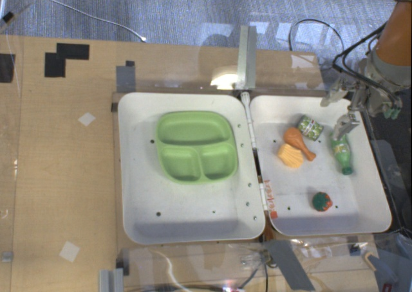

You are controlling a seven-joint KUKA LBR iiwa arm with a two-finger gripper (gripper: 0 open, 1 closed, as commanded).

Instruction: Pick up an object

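Gripper: my gripper (346, 125) hung low at the right of the frame, over the upper right part of the right bin (370, 220), and I honestly couldn't tell whether it was released or clenched; nothing visibly sat in it.
Nearest target: the green bottle (342, 154) lay just below my gripper, its upper end right at or touching the tip, its body running down toward the bin's right wall.
Other candidates: a small green and white packet (311, 128) sat left of my gripper; beside it, toward the bin's middle, an orange drumstick-shaped toy (299, 141) lay touching a yellow block (290, 155); a round green and red piece (322, 201) sat alone lower down, well apart from the rest.
Left bin: the left bin (138, 220) carried a green divided tray (196, 146), nowhere near my reach at this moment.
Step, as I judged it: closing in on the bottle, the lift not yet made.
Risk one: I was at the bottle's end, not its middle, so a squeeze there could squirt it out sideways or let it swing and drop.
Risk two: the bottle looked rounded and lay on its side, so a nudge might roll it against the right wall, where I'd have little room.
Risk three: coming down too far could jam me into the bin floor.
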